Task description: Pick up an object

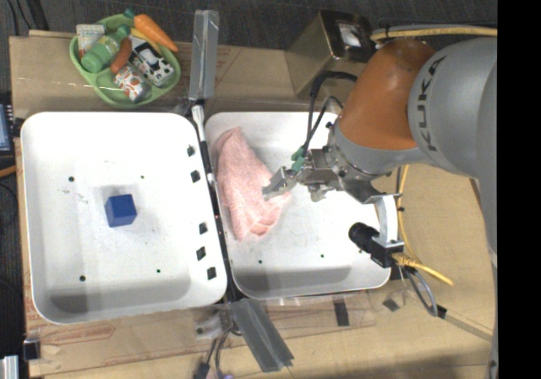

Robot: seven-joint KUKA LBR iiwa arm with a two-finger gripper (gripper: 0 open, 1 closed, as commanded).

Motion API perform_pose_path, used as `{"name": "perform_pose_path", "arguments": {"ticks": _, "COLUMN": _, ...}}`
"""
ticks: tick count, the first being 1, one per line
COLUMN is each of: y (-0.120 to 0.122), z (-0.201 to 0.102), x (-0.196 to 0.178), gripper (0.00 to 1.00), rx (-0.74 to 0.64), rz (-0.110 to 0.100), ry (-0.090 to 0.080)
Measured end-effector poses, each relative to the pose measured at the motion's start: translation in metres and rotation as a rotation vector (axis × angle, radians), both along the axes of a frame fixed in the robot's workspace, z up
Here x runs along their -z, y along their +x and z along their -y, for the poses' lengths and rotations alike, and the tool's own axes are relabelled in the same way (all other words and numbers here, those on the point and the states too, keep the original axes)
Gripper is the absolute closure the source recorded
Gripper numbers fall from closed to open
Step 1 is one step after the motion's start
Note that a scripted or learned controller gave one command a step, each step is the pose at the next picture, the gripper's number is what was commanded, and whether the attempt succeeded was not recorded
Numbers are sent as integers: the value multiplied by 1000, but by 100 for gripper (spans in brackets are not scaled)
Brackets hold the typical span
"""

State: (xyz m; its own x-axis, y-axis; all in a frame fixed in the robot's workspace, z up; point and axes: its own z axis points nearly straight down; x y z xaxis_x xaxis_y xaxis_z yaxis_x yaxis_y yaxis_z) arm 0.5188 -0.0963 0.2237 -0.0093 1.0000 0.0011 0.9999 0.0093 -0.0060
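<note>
Since the view runs left to right, entries follow that order. Green bowl (124,60) of toy food: on the bench beyond the bins, well clear. Left bin (51,225): one blue cube (121,209), alone and open to reach. Right bin (338,271): pink cloth (243,183) bunched along the left wall, likely the target. Gripper (277,184): tip at the cloth's right edge, seemingly positioned for a grasp; whether spread or clenched cannot be told. Obstruction: the dividing wall crowds the cloth's far side.
</note>
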Motion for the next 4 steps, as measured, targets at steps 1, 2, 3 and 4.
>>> {"name": "perform_pose_path", "arguments": {"ticks": 1, "y": 13, "z": 18, "x": 132, "gripper": 0, "rx": -151, "rz": 3, "ry": 0}}
{"name": "perform_pose_path", "arguments": {"ticks": 2, "y": 13, "z": 18, "x": 123, "gripper": 100, "rx": -155, "rz": 2, "ry": -1}}
{"name": "perform_pose_path", "arguments": {"ticks": 3, "y": 13, "z": 18, "x": 123, "gripper": 0, "rx": -154, "rz": 3, "ry": -1}}
{"name": "perform_pose_path", "arguments": {"ticks": 4, "y": 13, "z": 12, "x": 132, "gripper": 0, "rx": -183, "rz": 2, "ry": 1}}
